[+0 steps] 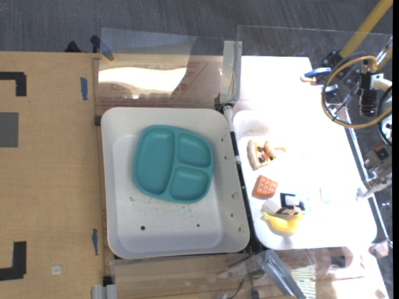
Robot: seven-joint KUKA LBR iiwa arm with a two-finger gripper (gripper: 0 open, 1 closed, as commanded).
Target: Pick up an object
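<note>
A teal plate [173, 172] sat mid-way in the left bin [121, 226]. Along the right bin's [330, 161] left wall lay a waffle toy [265, 186] and a banana [282, 222], close together. The gripper [376, 170] hung at its right edge; open or clenched, I couldn't tell. Crowding risked a glancing, slipping grasp. Cardboard bench [47, 167], grey floor.

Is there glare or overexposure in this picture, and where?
Camera view: the right bin is overexposed, its floor and walls merging into plain white; in the same camera view, a bright glare patch lies on the clear panel behind the left bin; the teal plate in that bin is evenly lit and sharp.
</note>
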